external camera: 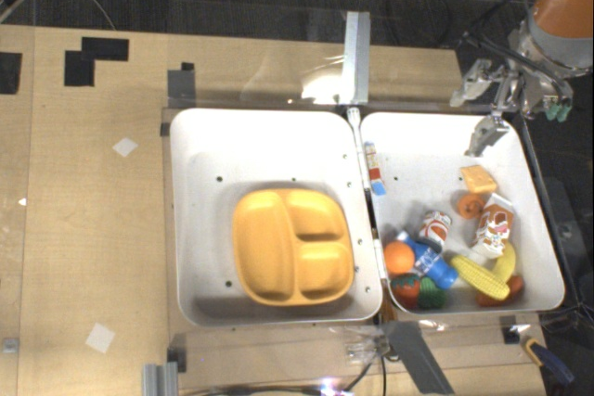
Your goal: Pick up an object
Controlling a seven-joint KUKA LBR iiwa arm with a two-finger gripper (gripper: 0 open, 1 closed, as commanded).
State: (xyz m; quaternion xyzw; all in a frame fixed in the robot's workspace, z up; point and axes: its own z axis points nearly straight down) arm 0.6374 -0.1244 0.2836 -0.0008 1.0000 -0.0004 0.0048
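Observation:
My gripper (489, 127) hangs over the far right part of the right bin (418, 144), with nothing seen in it. Just below it lies a tan block (477, 179). Nearer the front are an orange ring-shaped piece (469, 205), a white and red carton (495, 228), a small can (433, 227), an orange (399, 257), a blue bottle (438, 268), a corn cob (480, 278) and a banana (507, 260). A red and green piece (415, 291) sits at the front edge.
The left bin (200, 162) holds a yellow divided plate (292, 246). A thin red, white and blue stick (373, 168) lies along the divider between the bins. A metal post (356, 56) stands behind the bins.

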